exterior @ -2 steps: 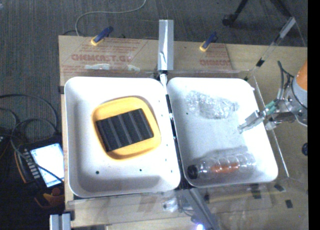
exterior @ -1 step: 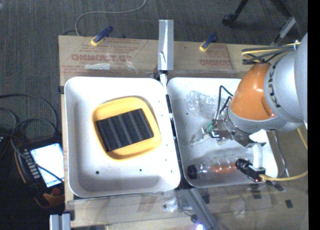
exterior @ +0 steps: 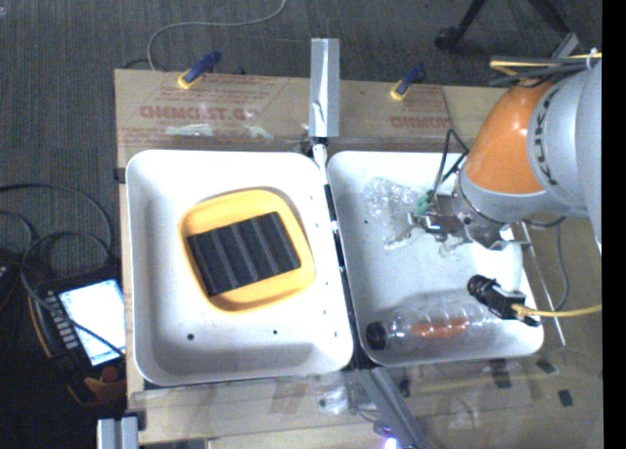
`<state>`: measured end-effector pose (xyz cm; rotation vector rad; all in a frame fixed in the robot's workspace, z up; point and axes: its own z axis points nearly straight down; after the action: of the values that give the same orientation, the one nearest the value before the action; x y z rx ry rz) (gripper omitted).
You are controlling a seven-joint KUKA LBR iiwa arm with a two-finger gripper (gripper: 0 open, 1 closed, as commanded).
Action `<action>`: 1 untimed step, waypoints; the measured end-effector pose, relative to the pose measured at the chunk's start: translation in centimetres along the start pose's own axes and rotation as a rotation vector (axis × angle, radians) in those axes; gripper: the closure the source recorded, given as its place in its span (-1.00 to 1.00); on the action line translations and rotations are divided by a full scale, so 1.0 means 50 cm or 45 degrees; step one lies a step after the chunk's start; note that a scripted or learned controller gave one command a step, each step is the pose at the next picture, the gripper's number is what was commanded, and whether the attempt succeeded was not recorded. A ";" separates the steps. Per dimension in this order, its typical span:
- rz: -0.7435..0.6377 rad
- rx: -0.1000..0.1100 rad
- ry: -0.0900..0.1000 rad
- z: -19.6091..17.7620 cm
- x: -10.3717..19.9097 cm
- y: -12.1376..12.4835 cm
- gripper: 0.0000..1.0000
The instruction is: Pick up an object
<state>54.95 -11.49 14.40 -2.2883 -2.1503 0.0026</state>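
Observation:
In the right bin [exterior: 391,281], a clear plastic bottle [exterior: 435,326] with a black cap and orange contents lies on its side along the front wall. A crumpled clear plastic piece [exterior: 389,201] rests near the bin's back left. My gripper [exterior: 433,222] hangs low over the middle of this bin, just right of the crumpled plastic and behind the bottle. The orange and grey wrist [exterior: 514,158] hides most of it. The left bin [exterior: 156,271] holds a yellow tray with a black ribbed insert [exterior: 246,249].
A black connector on a yellow cable [exterior: 492,295] hangs over the right bin's front right, beside the bottle. A metal post [exterior: 324,85] stands behind the divide between the bins. Blue clamps [exterior: 199,68] grip the board's back edge.

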 end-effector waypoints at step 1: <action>0.052 -0.002 -0.002 -0.059 -0.014 0.122 -1.00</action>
<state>61.01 -12.57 17.35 -2.3335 -2.1053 0.0028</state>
